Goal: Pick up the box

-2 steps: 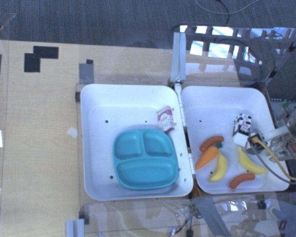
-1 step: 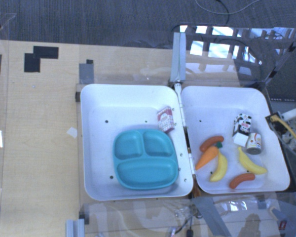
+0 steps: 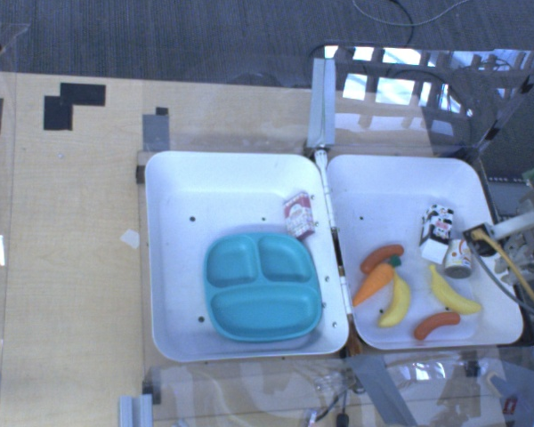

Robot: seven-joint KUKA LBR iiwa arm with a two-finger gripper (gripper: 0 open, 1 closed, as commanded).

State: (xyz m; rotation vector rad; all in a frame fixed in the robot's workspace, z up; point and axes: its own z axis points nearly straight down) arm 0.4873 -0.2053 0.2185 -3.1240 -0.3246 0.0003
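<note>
Reaching in at the right bin's (image 3: 481,185) edge, gripper (image 3: 474,235); its grip state cannot be told. Box (image 3: 298,214), red and white, lies well apart in the left bin (image 3: 173,203), just above the teal tray (image 3: 262,286).

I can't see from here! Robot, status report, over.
Gripper at right bin, by cow-print carton. Red-and-white box lies in left bin, not held. Teal plate close beside it.
</note>
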